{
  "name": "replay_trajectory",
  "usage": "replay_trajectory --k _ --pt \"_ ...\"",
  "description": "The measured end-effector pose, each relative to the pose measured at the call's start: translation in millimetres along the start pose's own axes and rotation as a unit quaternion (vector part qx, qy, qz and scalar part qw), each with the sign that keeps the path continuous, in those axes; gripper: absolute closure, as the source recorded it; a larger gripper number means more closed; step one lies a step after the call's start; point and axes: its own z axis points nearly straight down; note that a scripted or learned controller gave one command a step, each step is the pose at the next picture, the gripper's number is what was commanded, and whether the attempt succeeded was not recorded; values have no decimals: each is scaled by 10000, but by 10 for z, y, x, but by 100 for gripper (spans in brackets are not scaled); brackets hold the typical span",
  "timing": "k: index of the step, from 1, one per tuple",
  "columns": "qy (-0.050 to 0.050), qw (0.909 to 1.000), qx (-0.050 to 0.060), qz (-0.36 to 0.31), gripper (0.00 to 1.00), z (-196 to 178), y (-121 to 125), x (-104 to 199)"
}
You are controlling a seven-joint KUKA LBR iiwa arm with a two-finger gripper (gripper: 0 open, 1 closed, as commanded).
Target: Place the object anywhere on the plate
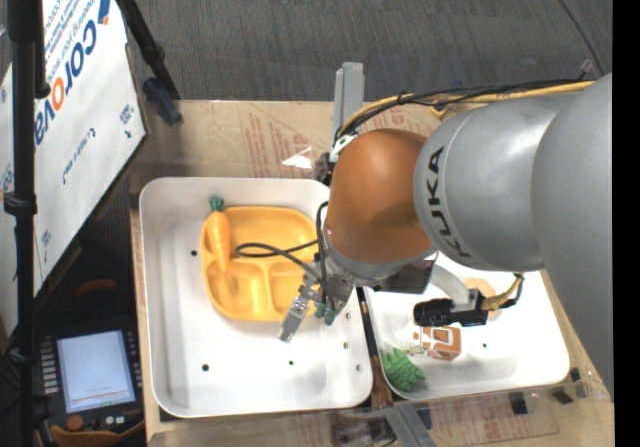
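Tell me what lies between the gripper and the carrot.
In the camera view, the bare compartments of the yellow plate lie between the gripper and the carrot, which rests along the plate's left side.

You see grey carpet [300, 25] covering the floor beyond the bench, at the far side. At the left, a white sign board [70, 105] with blue lettering leans against a black stand [22, 135]. Near the left corner sits a small lit screen [95, 370]. The bench top [260, 135] is brown cardboard.
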Motion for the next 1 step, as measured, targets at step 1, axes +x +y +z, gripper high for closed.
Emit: replay_trajectory --k 1 --pt "12 10000 6 63 100 -80 -29 -35"
